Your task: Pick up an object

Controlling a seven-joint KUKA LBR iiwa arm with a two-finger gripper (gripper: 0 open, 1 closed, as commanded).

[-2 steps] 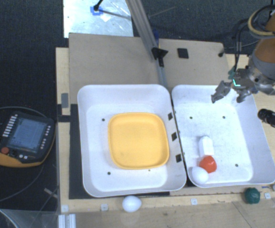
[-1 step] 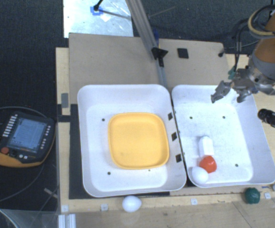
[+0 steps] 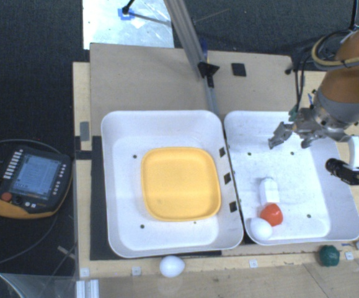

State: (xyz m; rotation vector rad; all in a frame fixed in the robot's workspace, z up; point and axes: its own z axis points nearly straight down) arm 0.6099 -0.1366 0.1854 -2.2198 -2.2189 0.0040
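Note:
My gripper [image 3: 292, 139] hangs over the back of the right bin [image 3: 337, 225], its two fingers spread apart with nothing between them. Well in front of it, near the bin's front, a white block [image 3: 268, 189] lies on the floor. An orange-red ball [image 3: 271, 214] touches the block's near end. A white egg-shaped object [image 3: 260, 229] rests in the bin's front left corner, just below the ball.
A yellow square plate [image 3: 180, 182] lies in the left bin [image 3: 120, 179]. Outside the bins, a white egg [image 3: 172, 266] and a dark green ball [image 3: 328, 255] sit on the bench's front edge. A teach pendant [image 3: 29, 182] lies at far left.

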